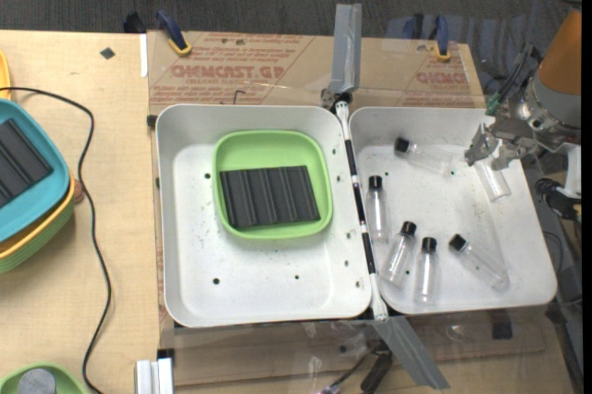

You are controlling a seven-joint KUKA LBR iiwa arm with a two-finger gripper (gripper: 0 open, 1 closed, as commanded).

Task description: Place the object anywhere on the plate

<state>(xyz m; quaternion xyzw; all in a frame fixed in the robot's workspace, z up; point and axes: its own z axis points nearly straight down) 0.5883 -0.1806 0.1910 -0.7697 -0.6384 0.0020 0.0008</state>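
A green square plate [274,141] sits in the left bin [185,226], and a dark ribbed slab [270,196] lies flat on it. Several clear vials with black caps lie in the right bin [518,290], among them one near the divider [377,203], a pair [400,252] [425,267] at the front, and one [479,261] toward the front right. My gripper [490,149] hangs over the right bin's far right side. Another clear vial [497,182] shows just below it; I cannot tell whether that vial is gripped or lying in the bin.
A raised divider [356,198] separates the two bins. Cardboard [240,64] with clamps lies behind them. Stacked teal and yellow containers [28,184] and a black cable [92,198] sit on the wooden bench at left.
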